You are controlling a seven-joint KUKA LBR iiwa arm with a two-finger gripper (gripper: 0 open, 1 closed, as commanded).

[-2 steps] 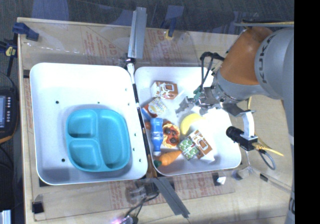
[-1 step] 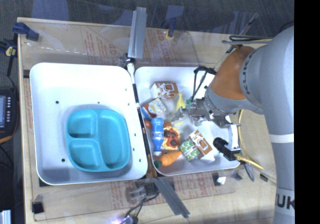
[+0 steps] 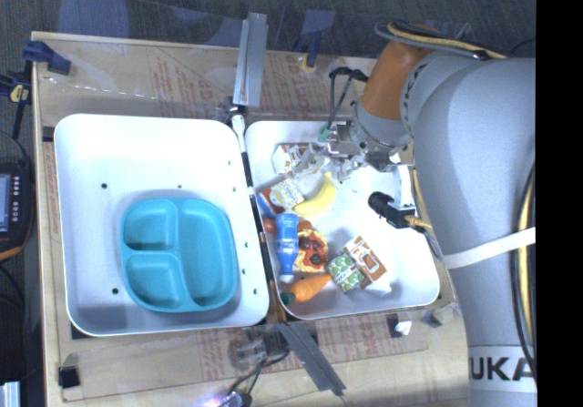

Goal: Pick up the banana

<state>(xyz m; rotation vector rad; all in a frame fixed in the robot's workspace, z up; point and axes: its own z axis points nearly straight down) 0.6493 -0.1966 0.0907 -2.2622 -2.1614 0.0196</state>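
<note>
The yellow banana (image 3: 316,199) lies in the right bin (image 3: 414,282), in its upper left part, curving from top right to lower left. My gripper (image 3: 339,155) hangs over the far side of this bin, just above and to the right of the banana's upper tip. Nothing is visibly held. The grey arm with its orange band covers the bin's right side.
Beside the banana lie a white wrapper (image 3: 293,159), a blue bottle (image 3: 287,239), an orange carrot (image 3: 311,287), a red-orange toy (image 3: 312,249) and a green and brown carton (image 3: 357,266). The left bin (image 3: 91,150) holds a blue divided tray (image 3: 178,252).
</note>
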